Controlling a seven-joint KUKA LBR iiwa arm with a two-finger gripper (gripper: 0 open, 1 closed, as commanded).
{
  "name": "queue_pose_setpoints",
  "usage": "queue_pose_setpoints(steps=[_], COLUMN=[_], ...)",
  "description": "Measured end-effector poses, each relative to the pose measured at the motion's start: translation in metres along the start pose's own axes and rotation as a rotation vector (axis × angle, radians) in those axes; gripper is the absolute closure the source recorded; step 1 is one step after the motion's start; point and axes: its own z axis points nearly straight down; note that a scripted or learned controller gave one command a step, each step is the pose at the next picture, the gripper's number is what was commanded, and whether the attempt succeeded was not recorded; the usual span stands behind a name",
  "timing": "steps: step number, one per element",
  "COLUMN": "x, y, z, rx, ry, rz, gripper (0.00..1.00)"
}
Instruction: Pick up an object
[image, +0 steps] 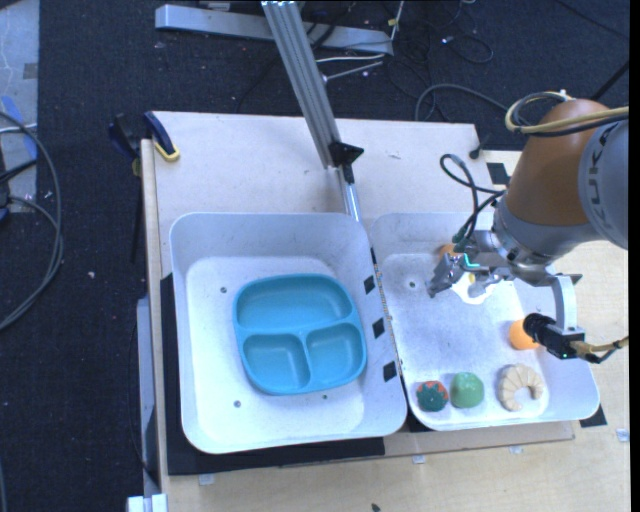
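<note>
The arm (560, 190) hangs over the right bin (440, 330) with its gripper (452, 272) at the bin's twelve o'clock, well apart from the croissant (521, 386), green ball (466, 389) and small red-green piece (432, 395) at six o'clock and the orange piece (521, 334) at three. I judge this the approach step: whether the jaws are apart I cannot tell, and next it must settle over one object and descend. Part of a letter on the arm is unreadable.

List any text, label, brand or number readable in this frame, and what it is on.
"U", with part of a second letter cut off by the frame edge: on the grey arm above the gripper.
No print shows on the blue tray or the white bins.
</note>
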Motion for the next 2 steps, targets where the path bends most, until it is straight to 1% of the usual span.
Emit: queue_pose_setpoints(steps=[1, 2], x=[0.000, 0.003], y=[0.001, -0.006], z=[-0.001, 0.044], rx=[-0.003, 0.000], ry=[-0.001, 0.000], rz=[0.000, 0.001], gripper=[0.00, 0.00])
